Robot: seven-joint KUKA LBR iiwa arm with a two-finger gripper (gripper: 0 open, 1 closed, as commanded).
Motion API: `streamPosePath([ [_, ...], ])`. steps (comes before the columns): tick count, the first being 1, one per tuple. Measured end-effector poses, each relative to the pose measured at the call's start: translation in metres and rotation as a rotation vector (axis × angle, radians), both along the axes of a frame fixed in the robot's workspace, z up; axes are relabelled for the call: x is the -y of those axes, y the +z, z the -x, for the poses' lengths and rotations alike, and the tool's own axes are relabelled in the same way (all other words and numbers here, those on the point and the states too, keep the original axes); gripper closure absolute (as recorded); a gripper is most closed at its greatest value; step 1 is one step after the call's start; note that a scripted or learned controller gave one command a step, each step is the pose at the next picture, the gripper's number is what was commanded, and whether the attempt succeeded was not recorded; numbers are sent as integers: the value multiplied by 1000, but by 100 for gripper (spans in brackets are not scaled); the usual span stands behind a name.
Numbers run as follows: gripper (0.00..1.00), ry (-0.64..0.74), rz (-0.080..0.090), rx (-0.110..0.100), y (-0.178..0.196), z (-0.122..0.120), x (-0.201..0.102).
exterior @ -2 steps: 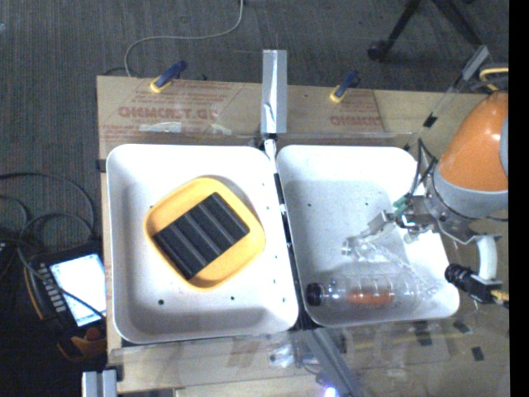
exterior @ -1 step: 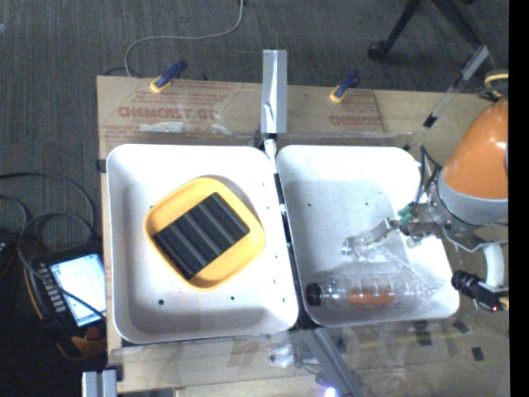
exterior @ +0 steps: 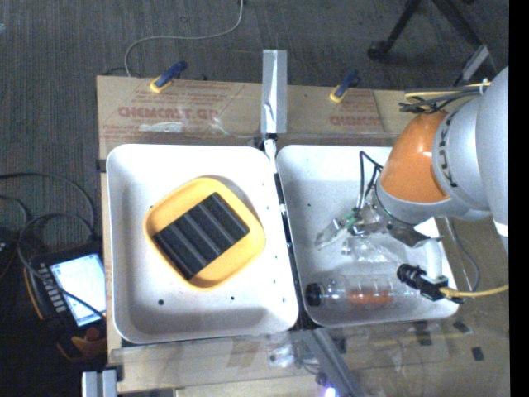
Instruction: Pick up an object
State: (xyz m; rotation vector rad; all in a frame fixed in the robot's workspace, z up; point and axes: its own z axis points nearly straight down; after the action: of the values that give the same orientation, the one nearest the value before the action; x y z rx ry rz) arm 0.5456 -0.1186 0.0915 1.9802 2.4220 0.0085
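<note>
Where the arm comes in: from the right of my feed, the grey arm (exterior: 463, 151) with its orange band bends down over the right bin (exterior: 326, 157).
Gripper: the gripper (exterior: 362, 220) sits low over the middle of that bin, mostly tucked under the orange band.
Grip: from this angle I cannot tell whether it is open or closed, nor whether anything is in it.
Clear wrapper: a crumpled piece of clear plastic (exterior: 333, 232) lies just beside the gripper, on its left in my feed. I can't tell whether the two touch.
Bottle: a clear bottle (exterior: 364, 293) lies on its side along the bottom wall of the right bin. Its black cap (exterior: 313, 293) points toward the left bin, and something orange shows inside. It lies apart from the gripper.
Yellow tray: a rounded yellow tray (exterior: 241, 251) lies flat in the middle of the left bin (exterior: 132, 176), turned at a slant, with a black ribbed insert (exterior: 201, 231) in it. It is well apart from the gripper.
Bench: brown cardboard (exterior: 186, 110) lies behind the bins.
</note>
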Motion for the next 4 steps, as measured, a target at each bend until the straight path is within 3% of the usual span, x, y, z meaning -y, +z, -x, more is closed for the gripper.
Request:
streamPosePath([
  [1,100,0,-4,3,10,-1,-2],
  [2,0,0,-4,2,10,-1,-2],
  [3,100,0,-5,2,19,-1,-2],
  [4,0,0,-5,1,19,-1,-2],
])
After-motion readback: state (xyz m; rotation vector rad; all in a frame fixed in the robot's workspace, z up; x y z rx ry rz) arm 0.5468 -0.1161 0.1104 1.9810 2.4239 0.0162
